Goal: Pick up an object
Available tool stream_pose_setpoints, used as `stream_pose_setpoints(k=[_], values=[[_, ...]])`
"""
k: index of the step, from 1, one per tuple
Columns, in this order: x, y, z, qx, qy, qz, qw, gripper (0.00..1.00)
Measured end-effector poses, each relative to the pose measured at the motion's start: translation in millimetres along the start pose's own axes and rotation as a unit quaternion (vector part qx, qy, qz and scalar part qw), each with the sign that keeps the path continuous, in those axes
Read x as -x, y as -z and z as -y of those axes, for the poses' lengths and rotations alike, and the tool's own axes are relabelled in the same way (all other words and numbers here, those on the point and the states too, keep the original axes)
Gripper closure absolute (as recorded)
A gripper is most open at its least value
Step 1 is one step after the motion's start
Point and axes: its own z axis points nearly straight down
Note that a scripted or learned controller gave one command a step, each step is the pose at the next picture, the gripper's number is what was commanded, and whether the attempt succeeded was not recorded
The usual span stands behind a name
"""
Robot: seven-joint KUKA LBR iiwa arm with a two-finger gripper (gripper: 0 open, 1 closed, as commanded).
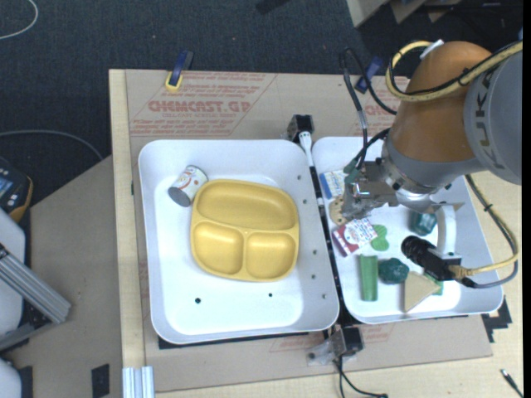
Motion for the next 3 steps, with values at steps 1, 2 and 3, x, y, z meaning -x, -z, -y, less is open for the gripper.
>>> stream_pose_setpoints(k=[1,2,3], values=[[-1.7,8.5,1.7,0.003,-0.001,0.001,1.0000,1.00],[11.6,10.8,-1.6,0.004,-0.002,0.002,1.0000,1.00],[3.0,13.0,-12.7,0.004,-0.001,0.001,1.0000,1.00]])
